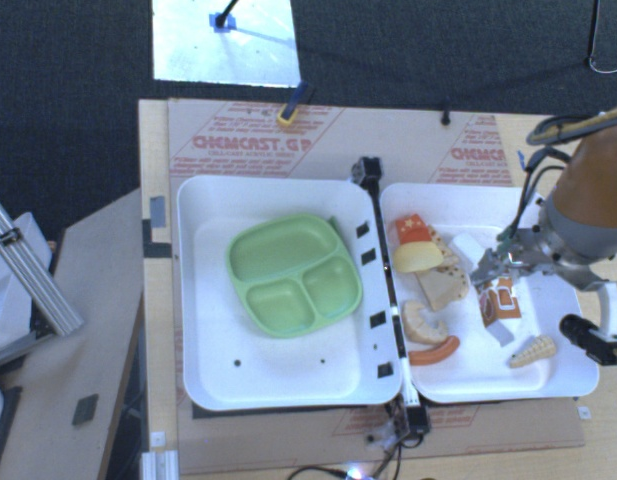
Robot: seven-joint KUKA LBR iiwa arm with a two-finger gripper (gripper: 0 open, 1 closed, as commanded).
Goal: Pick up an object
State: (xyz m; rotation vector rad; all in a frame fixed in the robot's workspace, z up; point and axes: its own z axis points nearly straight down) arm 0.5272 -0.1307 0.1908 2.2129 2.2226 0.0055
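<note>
Landmark: the divider [383,268] running between the two bins.

Nearest the camera, a red sausage [434,351] is lying in the right bin [558,383], just right of the divider's near end. Further right of it, an ice-cream cone [533,350] is lying on its side near the bin's near wall.

A step farther back, a pale round bread piece [424,322] is sitting close to the divider. An orange-and-white carton [500,302] is lying well right of the divider, mid-bin.

The gripper [491,266] is hanging just above the carton's far end, reaching in from the right; cannot tell whether it is apart or together, and nothing is showing as held in it. The grey arm [588,208] with its orange band is sitting above it.

Beside the divider, a tan toast slice [443,286] is lying, with a yellow lemon-like piece [419,258] touching its far side, and a red-orange piece [413,229] farther back.

Left of the divider, the left bin [208,368] is holding a green compartment plate [293,274], lying flat near mid-bin.

Both bins are resting on the surface [248,138], covered with a printed cardboard sheet.
</note>
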